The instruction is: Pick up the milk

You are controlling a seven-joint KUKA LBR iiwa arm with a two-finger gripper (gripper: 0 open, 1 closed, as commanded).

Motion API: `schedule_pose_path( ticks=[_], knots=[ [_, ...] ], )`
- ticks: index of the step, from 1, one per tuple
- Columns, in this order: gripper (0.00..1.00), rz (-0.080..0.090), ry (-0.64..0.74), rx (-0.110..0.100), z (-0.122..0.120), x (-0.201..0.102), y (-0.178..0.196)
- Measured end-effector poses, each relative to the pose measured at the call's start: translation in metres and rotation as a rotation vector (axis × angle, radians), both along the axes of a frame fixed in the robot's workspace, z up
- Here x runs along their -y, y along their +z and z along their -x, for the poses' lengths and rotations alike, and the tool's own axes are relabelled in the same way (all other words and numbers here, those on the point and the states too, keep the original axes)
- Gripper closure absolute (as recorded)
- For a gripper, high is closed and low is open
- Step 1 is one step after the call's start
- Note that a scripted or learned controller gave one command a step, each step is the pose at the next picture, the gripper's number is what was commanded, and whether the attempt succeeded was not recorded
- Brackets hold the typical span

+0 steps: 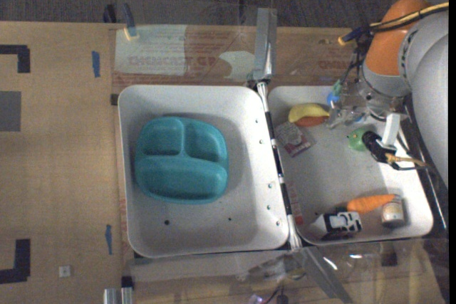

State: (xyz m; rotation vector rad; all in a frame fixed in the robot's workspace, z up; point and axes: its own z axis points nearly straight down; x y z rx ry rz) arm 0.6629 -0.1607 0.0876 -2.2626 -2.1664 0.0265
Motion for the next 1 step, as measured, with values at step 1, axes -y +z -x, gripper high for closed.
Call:
schedule_pose_path(
  ticks=[1],
  knots=[
    [1.00, 0.002, -0.598, 0.014, -0.0032, 0.0327, 0.1071]
  ],
)
